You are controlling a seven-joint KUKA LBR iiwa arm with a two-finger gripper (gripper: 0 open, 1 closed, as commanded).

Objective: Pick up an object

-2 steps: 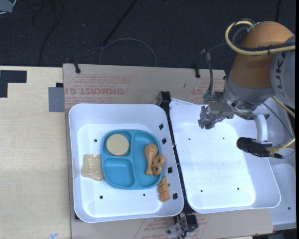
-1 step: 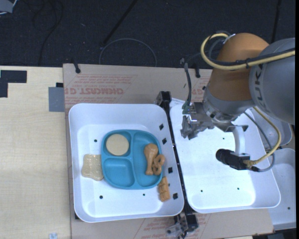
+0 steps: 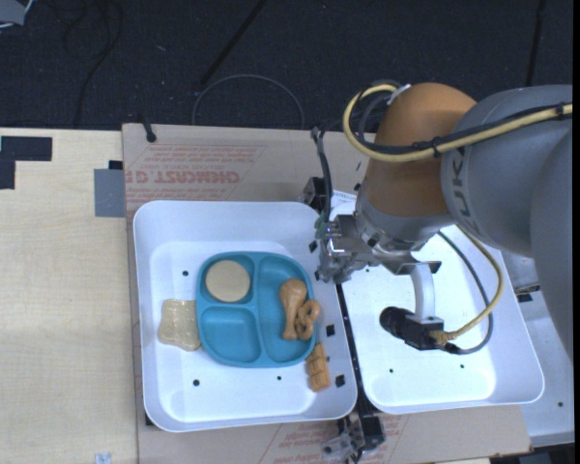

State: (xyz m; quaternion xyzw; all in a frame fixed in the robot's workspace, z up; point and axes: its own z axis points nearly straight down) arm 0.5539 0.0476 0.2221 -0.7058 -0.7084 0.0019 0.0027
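Observation:
In the left bin [image 3: 164, 394] lies a blue divided plate [image 3: 237, 341]. A round tan biscuit [image 3: 227, 280] rests in its upper left compartment, and a brown drumstick-shaped piece [image 3: 297, 307] in its right compartment. A pale bread piece [image 3: 179, 324] sits against the plate's left edge. A small brown piece [image 3: 317, 367] lies off the plate's lower right corner. My gripper [image 3: 331, 251] hangs over the wall between the two bins, just above and right of the drumstick piece, with nothing seen in it.
The grey arm with its orange band [image 3: 420, 153] covers the upper part of the right bin [image 3: 464, 385]. A black connector [image 3: 409, 328] on a yellow cable hangs over that bin's floor. Cardboard [image 3: 213, 167] lies behind the bins.

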